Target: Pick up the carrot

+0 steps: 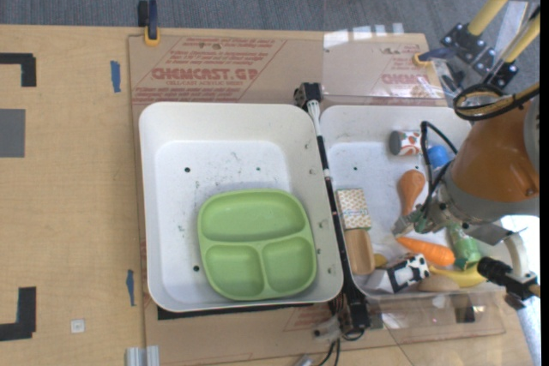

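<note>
The carrot (429, 251) is orange and lies on its side near the front of the right bin (360, 137), its green top (466, 253) pointing right. My gripper (418, 222) hangs from the grey and orange arm just above the carrot's left end. It sits between the carrot and a stubby orange vegetable (412, 188). The arm's wrist hides part of the bin to the right of the carrot.
Around the carrot lie a black-and-white cow toy (408, 272), a banana (455, 277), a brown block (359, 251) and a waffle-patterned piece (353, 208). A can (402, 141) and a blue object (438, 156) sit farther back. The left bin (163, 184) holds a green divided plate (257, 243).
</note>
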Action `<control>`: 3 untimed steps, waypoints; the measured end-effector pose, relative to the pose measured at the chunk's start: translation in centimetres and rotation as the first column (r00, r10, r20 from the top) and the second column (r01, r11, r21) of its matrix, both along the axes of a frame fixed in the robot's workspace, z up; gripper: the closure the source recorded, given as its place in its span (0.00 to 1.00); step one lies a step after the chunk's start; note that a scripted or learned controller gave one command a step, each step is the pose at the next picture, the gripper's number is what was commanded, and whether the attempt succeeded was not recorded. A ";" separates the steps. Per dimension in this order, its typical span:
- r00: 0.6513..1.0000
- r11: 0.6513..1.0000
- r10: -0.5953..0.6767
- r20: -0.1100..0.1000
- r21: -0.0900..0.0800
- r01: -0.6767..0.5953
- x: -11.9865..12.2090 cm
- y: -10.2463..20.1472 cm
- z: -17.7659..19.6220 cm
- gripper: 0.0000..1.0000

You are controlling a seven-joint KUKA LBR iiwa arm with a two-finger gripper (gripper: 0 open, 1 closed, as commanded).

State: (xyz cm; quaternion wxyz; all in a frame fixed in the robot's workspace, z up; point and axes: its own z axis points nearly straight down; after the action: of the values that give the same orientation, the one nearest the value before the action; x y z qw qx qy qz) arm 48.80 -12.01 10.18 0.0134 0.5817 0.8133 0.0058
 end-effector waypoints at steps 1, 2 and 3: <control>1.000 1.000 0.012 -0.013 0.001 -0.012 -0.4 0.6 -1.1 1.00; 1.000 1.000 0.009 -0.006 -0.001 -0.009 -0.2 0.6 0.0 1.00; 0.971 0.971 0.238 -0.017 0.009 -0.238 -0.4 -0.5 -1.1 1.00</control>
State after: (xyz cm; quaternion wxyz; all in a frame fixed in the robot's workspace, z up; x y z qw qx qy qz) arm 48.42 -12.53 9.13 0.0032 0.4801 0.8772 0.0050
